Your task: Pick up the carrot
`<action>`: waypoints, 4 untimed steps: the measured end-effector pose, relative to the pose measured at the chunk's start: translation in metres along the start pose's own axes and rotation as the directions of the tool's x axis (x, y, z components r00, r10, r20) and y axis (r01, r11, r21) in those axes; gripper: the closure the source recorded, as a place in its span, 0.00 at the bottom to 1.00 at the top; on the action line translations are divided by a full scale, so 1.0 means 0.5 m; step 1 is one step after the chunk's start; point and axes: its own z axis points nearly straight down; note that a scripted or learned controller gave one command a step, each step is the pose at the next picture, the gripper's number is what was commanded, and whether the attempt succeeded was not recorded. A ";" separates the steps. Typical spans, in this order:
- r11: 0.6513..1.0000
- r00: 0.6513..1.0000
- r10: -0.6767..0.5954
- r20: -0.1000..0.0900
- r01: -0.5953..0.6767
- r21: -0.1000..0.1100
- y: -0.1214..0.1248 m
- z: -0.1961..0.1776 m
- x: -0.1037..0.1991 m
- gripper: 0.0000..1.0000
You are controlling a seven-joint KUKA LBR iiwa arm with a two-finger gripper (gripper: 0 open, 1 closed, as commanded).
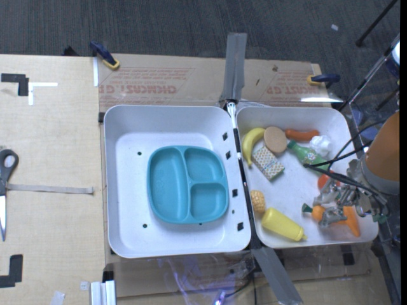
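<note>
While gripper sits low in right bin near front right corner, carrot lies just beside jaws, touching; jaw state, can't tell, too cluttered.

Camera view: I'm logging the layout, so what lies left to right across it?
Scissors → blue tray → banana → yellow bottle → green bottle → gripper by the carrot.
</note>
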 end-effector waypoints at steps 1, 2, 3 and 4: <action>1.000 1.000 0.007 0.002 -0.007 0.011 -0.015 -0.002 0.002 0.00; 1.000 1.000 0.005 0.008 -0.005 0.011 -0.013 -0.022 -0.003 1.00; 1.000 1.000 0.005 0.008 -0.005 0.011 -0.013 -0.022 -0.003 0.00; 0.997 0.998 0.070 0.004 -0.070 0.011 0.036 -0.001 0.007 0.00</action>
